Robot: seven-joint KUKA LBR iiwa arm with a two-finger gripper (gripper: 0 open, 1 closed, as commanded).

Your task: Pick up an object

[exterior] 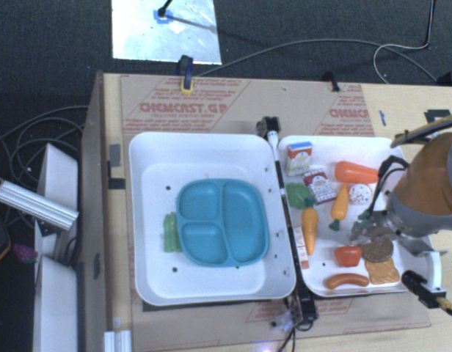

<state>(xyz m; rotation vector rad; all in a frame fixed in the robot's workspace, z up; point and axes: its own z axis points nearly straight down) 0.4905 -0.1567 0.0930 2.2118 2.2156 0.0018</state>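
Two white bins sit side by side on the bench: the left bin [149, 218] holds a blue divided plate [222, 222] with a green piece [170, 232] just beside its left edge, and the right bin [299, 144] is crowded with toy food. The arm [428, 182] reaches in from the right, orange band up top, and the gripper [369, 233] hovers low over the near right part of that bin, just above a brown round cookie [378, 251] and beside a small red tomato [348, 255]. Whether it is clenched or released, I cannot tell; the view is too blurred there. Nothing visibly sits in its grasp. Nearest candidates: the cookie, the tomato, a sausage [347, 280] along the near wall, a toast slice [381, 271] at the near right. Farther off lie a big carrot [356, 171], a small carrot [310, 228], an orange wedge [340, 202], a milk carton [299, 157]. These look like light, stiff plastic, likely slick and round, so the tomato may squirt out; I'd judge a pinch across its middle safest. The flat cookie needs an edge grip, harder to get.
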